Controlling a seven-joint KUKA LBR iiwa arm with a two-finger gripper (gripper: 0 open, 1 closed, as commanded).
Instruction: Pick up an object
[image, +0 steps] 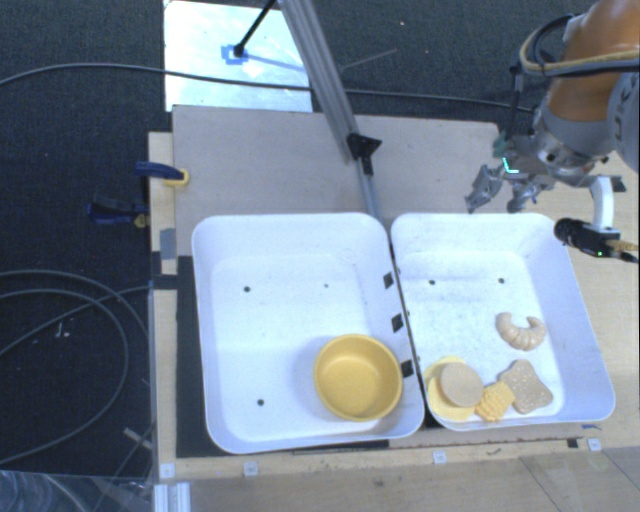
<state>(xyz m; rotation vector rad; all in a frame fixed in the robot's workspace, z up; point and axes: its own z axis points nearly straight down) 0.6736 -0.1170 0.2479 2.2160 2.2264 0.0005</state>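
Gripper (503, 191) hangs over right bin's (560, 250) far edge, fingers apart, nothing between them. Croissant (520, 330) near bin's right wall; toast (526, 386), cracker (492, 402), round biscuit (461, 384) along near edge (clustered). Yellow bowl (358, 376) in left bin (230, 300), near-right corner.

Surface (270, 160): tan board, carries both bins.
Left bin (225, 260) and right bin (560, 270): shallow, white, side by side, touching along centre, black clips (397, 322) on shared edge.
Metal pole (330, 85): slants from top down to black foot (362, 147) on surface behind bins.
Blue-and-yellow clamp (160, 173): at surface's left edge; second dark clamp (115, 211) just below it.
Black cables (60, 330): looped on dark carpet (70, 130), left of surface.
Pale floor panel (215, 55): beyond surface, blue marker (238, 52) on it.
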